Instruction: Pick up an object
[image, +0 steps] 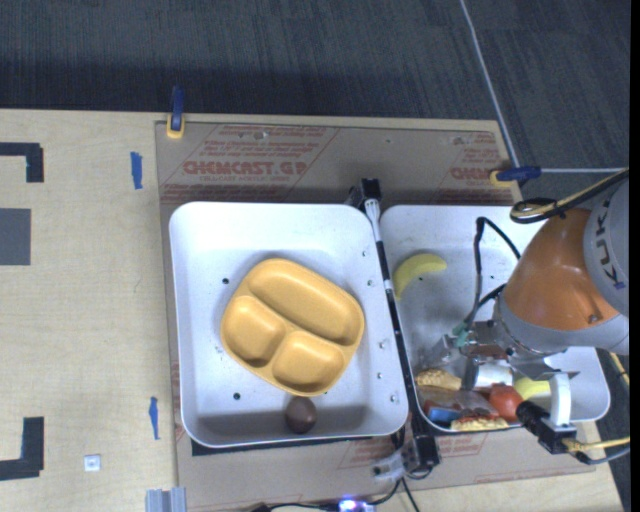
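We see a yellow divided plate (291, 324) and a small brown ball (300, 414) in the left bin (190, 300). The right bin (440, 235) holds a banana (417, 270) and a heap of small toys (470, 395) under the end effector (478, 360), whose state we cannot tell. Both bins rest on cardboard (300, 160) over the pale wooden surface (80, 300).

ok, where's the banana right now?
The banana lies in the right bin, in its upper left part near the divider between the bins, apart from the pile of small objects by the gripper lower down.
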